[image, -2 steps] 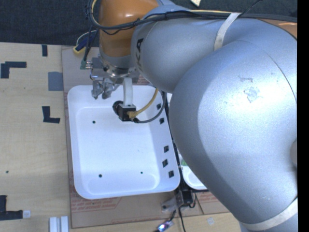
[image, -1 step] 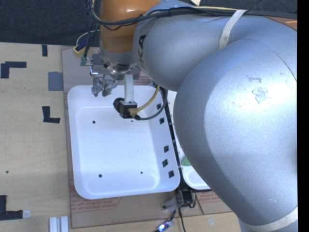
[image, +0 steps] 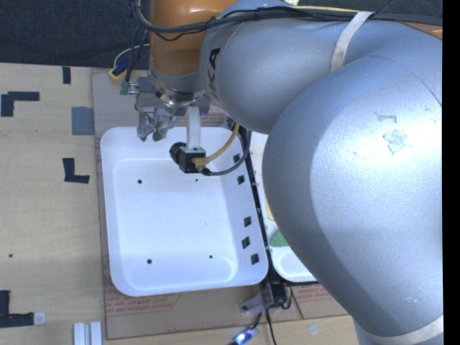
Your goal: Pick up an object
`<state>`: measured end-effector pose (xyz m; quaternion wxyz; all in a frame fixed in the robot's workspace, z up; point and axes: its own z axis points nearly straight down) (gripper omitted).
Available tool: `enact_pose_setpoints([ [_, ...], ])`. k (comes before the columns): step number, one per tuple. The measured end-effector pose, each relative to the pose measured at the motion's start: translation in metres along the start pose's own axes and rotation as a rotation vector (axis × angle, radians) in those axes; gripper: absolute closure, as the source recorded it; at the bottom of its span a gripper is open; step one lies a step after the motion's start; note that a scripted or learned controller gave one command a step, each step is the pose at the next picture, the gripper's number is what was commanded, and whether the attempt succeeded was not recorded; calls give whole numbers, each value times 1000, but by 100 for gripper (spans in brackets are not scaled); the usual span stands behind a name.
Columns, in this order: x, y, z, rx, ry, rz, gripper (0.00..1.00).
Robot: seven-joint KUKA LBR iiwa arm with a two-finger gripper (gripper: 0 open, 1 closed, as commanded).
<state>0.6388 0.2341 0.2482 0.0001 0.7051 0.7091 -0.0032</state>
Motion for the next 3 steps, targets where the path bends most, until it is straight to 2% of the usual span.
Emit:
enact_pose_setpoints([
  [3, 1, -1, -28, 4, -4, -4, 100],
])
